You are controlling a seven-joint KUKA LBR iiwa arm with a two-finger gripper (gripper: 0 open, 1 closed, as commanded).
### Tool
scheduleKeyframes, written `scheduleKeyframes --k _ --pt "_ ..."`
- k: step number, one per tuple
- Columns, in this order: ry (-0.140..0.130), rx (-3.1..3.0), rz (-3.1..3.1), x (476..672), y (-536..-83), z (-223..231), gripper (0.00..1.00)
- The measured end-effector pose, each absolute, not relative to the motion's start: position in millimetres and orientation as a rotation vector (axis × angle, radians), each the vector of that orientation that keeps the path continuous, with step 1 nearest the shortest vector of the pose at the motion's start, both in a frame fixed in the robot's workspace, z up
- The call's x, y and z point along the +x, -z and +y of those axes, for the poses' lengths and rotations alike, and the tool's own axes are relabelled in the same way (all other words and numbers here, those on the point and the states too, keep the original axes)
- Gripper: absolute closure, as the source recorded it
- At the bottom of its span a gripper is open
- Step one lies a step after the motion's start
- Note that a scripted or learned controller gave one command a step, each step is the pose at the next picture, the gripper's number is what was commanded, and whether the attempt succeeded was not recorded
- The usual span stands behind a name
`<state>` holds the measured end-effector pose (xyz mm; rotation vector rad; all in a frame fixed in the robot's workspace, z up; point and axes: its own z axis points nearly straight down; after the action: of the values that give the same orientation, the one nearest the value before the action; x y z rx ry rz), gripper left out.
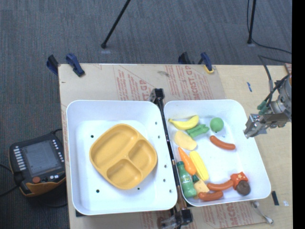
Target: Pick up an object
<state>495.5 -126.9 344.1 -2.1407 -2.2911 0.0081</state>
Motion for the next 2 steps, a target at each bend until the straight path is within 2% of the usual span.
scheduleKeyframes --k 1,2 --pt "0.000 -2.057 -2.382 479.6 -502 -122 1.00" --pt "-0.010 -2.366 -2.058 477.0 -339 -132 1.00"
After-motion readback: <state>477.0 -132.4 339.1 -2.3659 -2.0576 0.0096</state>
